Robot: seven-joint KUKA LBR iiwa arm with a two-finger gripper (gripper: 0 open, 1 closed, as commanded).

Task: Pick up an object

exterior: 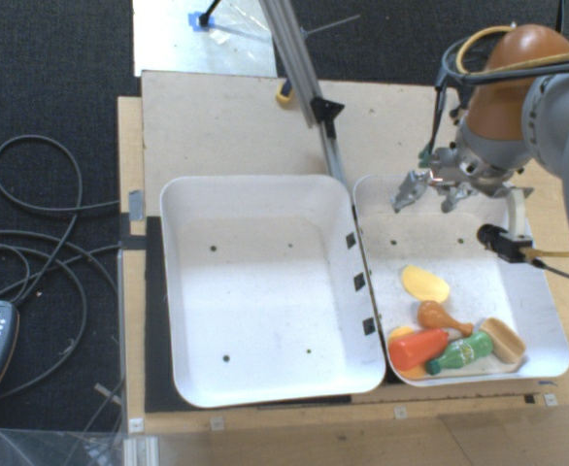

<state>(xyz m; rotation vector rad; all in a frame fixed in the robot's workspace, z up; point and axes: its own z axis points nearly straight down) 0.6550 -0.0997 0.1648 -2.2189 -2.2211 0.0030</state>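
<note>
Plainly, going left to right, the left bin point(255, 289) on the surface point(226, 124) holds nothing to grasp, so any descent there would close on bare plastic; the risk lies in the right bin point(547, 343). Its objects crowd the near corner: a yellow piece point(425, 283) lies a little apart, then a brown drumstick-shaped toy point(443, 317), a red-orange toy point(418, 344), a green bottle point(462, 351) and a tan bun-shaped piece point(504, 339) touch or overlap one another. The hand point(428, 188) hangs above the far end of that bin, well apart from the pile, carrying nothing; whether it is spread or closed I cannot tell. A grasp into the cluster could catch two things at once or nudge them against the wall; rounded toys may slip out; the yellow piece looks the safest target.
</note>
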